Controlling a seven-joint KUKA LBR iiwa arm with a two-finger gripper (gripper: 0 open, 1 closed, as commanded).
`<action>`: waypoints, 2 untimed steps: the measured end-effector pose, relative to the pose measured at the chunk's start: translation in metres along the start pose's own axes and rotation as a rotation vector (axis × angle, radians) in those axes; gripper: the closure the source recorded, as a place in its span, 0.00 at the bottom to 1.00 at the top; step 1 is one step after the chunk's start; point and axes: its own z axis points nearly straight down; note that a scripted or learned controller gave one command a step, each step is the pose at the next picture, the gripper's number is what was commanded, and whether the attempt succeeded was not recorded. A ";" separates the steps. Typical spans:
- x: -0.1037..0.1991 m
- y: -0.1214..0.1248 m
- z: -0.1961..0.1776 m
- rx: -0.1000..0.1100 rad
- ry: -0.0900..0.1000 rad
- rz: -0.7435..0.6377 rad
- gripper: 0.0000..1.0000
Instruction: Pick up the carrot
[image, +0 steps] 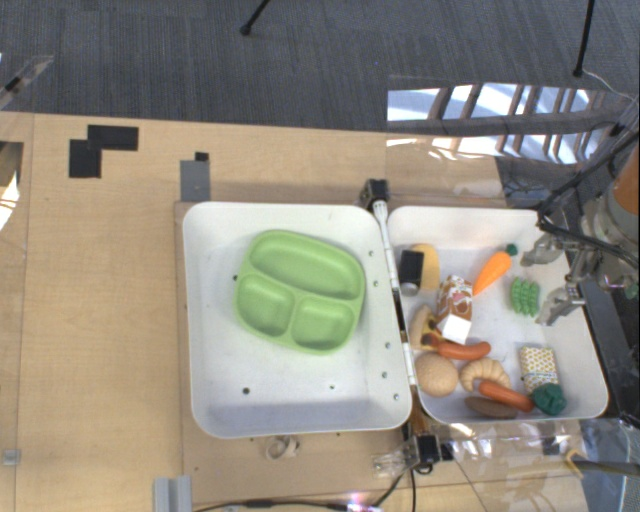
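Orange toy carrot with a green top (492, 271)
It lies tilted in the right white bin (598, 385), green end pointing up and right, near the bin's back.

The room is evenly and brightly lit from overhead, so shadows stay soft and short. Far behind the gripper (560, 285), a window-like patch of glare (500, 112) gleams on a shiny surface at the bench's (100, 330) back edge. Well to the gripper's side, the left bin (215, 400) shows a pale grey shadow under its near rim. Focus is fair, though small things look soft and slightly grainy.
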 end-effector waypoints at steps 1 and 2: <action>-0.018 -0.004 0.117 0.004 -0.011 -0.028 0.00; -0.095 -0.009 0.122 -0.004 0.054 -0.013 0.00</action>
